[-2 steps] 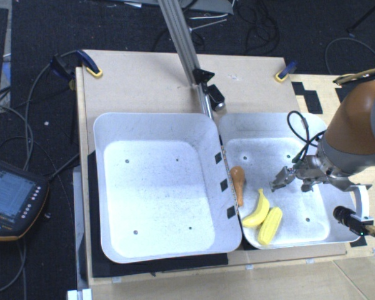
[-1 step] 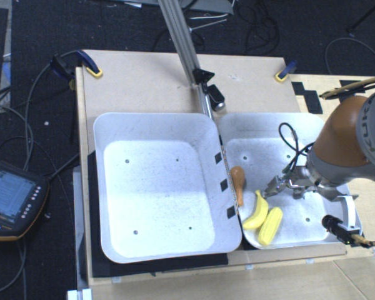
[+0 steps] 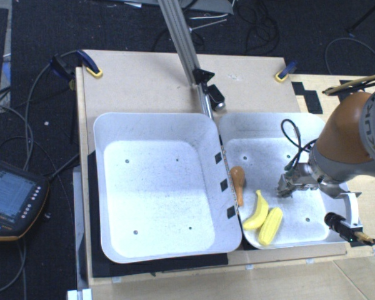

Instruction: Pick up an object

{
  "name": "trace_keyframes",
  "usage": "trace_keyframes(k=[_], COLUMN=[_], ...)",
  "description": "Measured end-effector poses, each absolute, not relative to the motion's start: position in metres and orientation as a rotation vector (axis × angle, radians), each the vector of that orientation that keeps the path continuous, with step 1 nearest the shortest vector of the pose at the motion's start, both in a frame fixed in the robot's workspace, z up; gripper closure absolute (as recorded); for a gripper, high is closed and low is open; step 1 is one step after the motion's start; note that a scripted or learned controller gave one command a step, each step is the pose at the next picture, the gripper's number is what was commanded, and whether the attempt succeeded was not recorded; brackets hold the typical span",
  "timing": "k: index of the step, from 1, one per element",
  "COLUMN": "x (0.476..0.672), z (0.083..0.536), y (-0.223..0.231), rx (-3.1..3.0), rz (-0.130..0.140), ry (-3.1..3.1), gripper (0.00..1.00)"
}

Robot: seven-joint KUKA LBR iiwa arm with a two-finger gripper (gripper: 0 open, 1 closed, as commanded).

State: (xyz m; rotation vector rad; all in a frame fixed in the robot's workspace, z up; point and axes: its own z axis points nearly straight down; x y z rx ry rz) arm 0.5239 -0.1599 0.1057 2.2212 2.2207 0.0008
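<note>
Our arm reaches into the right bin for some play food.

We see the left bin (image 3: 156, 186) beside the right bin (image 3: 250, 136). Our arm (image 3: 347, 136) bends down from the right edge, so the gripper (image 3: 286, 186) hangs low, just beside the toys. We cannot tell its state. The banana (image 3: 257, 210), corn (image 3: 270, 225) and brown toy (image 3: 238, 181) lie near the right bin's front left corner.

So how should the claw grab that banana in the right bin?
Probably across the banana's curved middle, coming straight down, fingers closing across its narrow width. The corn cob lies tight along its right side, so the upper end near the gripper offers more room.
</note>
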Motion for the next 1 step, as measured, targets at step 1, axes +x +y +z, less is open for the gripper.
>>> trace_keyframes(k=[1], x=[0.5231], z=[0.1679], y=[-0.1623], rx=[2.218], rz=[0.004], ry=[2.219], gripper=[1.00])
